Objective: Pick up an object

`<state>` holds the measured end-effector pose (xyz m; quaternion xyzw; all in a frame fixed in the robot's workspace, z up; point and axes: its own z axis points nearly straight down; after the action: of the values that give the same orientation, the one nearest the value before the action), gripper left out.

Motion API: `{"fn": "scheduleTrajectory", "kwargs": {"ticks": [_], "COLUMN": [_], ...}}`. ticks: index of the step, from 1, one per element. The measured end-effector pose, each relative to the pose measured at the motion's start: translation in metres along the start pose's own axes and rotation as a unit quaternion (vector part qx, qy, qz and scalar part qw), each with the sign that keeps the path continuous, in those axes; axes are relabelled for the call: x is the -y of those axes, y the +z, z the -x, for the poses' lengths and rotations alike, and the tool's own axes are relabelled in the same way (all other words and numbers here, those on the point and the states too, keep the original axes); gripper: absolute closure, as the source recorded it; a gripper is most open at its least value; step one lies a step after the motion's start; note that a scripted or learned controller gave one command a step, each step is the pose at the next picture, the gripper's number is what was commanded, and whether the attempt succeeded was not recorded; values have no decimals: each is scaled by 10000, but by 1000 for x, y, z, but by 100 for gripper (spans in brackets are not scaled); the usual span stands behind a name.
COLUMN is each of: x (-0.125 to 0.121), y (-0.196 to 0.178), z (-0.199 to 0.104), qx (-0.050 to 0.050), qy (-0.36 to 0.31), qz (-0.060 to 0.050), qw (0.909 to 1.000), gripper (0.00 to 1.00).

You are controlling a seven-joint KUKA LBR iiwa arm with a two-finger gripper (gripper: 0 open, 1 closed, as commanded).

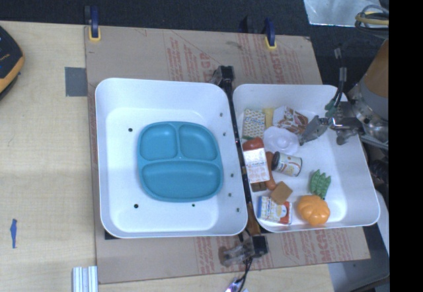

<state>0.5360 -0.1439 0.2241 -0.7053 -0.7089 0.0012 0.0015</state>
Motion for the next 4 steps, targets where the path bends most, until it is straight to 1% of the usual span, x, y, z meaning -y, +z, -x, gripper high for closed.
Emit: {"fn": "scheduleTrajectory", "kwargs": {"ticks": [1, 2, 3, 4], "x": [-125, -22, -7, -82], "y": [60, 109, 133, 131], "z": [-8, -28, -42, -22], "qx": [18, -13, 15, 14], "qy": [-23, 11, 19, -7], "qz": [34, -68, -3, 36], "qw": [10000, 10000, 10000, 10000], "gripper": [0, 0, 0, 0]}}
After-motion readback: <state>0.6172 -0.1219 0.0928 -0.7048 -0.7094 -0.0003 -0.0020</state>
